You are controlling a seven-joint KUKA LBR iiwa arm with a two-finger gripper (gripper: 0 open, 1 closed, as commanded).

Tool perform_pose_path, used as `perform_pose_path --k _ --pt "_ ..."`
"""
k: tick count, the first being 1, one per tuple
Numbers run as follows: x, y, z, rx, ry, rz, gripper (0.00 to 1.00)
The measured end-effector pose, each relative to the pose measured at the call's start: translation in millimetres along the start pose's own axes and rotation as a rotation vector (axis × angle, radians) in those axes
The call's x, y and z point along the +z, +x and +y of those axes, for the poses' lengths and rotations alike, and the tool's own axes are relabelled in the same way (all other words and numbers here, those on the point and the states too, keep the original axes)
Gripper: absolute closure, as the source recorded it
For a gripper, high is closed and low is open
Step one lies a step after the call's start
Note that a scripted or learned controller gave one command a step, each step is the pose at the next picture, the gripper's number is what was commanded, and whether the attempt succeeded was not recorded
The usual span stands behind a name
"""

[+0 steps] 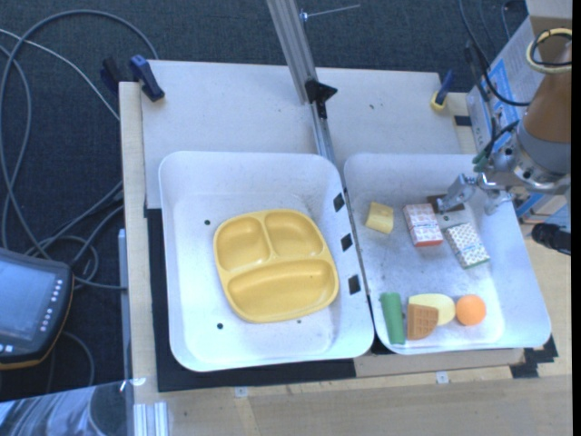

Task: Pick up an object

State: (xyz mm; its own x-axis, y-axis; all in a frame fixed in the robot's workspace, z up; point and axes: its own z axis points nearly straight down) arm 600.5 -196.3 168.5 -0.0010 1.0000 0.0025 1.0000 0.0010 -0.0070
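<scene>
The right bin holds several small items. A yellow block lies at its left, with a red-and-white box and a patterned box to the right of it. Along the front wall sit a green cylinder, a tan waffle piece leaning on a yellow lump, and an orange ball. My gripper hovers over the back right of this bin, just above the two boxes. It is open, with nothing between its fingers.
A yellow divided plate lies in the left bin. A metal post rises behind the two bins. Blue clamps sit at the bench's back corners, and cables and a box crowd the right side.
</scene>
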Motion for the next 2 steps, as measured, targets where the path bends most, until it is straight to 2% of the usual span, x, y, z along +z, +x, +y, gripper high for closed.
perform_pose_path --k 1,2 --pt "44.8 -2.7 5.7 0.0 -0.001 -0.001 0.0" --pt "30.3 -2.6 7.1 0.0 -0.008 -0.001 1.0"
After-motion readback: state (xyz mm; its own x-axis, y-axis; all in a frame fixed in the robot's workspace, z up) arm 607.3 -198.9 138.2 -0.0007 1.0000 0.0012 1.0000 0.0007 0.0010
